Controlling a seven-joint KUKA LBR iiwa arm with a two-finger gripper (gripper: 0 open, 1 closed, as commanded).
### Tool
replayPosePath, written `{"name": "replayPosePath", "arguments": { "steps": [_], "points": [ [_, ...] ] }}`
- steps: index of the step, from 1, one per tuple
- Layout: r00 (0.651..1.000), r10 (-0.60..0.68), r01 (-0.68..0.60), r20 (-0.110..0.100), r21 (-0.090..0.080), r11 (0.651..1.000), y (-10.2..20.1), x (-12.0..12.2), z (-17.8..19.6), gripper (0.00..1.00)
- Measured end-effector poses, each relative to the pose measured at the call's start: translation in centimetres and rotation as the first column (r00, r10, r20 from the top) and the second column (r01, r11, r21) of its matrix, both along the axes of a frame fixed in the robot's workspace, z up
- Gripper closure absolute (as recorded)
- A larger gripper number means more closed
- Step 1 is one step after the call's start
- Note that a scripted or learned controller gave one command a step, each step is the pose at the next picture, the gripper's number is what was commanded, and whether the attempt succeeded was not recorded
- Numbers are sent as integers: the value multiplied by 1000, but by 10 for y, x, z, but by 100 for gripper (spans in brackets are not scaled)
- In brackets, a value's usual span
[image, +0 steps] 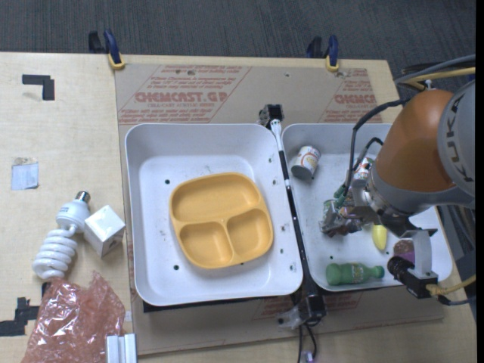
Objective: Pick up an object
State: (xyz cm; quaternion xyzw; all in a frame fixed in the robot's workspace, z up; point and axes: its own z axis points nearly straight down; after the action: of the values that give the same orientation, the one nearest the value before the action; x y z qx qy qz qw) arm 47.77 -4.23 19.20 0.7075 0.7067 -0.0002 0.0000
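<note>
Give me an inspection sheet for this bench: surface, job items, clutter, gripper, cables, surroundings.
Surface: pale wooden bench with two shallow white bins; left bin, right bin.
Job's things: right bin holds a small white can, a green plastic bottle lying flat, a yellow object and a crumpled foil wrapper; left bin holds a yellow divided plastic tray.
Clutter: spiral white light bulb, small white cube, pink plastic wrap.
Gripper: hidden beneath the wrist over the right bin.
Cables: black and yellow cables by the arm.
Surroundings: dark carpet.
</note>
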Motion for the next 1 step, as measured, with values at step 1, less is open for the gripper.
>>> {"name": "replayPosePath", "arguments": {
  "steps": [1],
  "points": [
    [1000, 2, -2, 1, 0, 1000, 17, 1, 0, 100]
  ]
}}
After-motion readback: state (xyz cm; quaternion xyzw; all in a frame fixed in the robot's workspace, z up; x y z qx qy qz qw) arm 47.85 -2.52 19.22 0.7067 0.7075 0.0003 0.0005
